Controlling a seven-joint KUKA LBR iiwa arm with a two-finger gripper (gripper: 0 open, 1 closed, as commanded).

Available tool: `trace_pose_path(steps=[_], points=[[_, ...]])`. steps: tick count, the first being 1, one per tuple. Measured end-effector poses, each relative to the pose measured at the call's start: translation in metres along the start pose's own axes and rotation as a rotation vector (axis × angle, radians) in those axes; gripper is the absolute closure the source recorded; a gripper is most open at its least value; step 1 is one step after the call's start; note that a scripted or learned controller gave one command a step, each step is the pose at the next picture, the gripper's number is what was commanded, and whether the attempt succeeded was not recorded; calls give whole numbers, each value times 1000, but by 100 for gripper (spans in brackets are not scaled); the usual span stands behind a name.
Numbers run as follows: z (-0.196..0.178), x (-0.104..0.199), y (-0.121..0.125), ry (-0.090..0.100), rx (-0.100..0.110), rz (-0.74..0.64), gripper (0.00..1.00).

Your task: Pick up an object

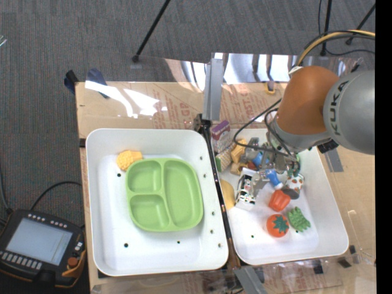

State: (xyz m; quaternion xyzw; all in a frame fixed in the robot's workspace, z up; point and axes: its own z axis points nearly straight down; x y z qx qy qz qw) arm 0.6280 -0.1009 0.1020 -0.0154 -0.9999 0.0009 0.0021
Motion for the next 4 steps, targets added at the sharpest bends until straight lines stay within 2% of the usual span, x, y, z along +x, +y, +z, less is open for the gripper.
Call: trace_pose_path(steps=[1,2,3,4], points=[[11,6,-74,-12,0,-113,0],[11,-19,-16,-13,-1,-154,0],[12,26,-73,-10,-3,-3,0],[11,89,-104,-7,-8,-108,0]])
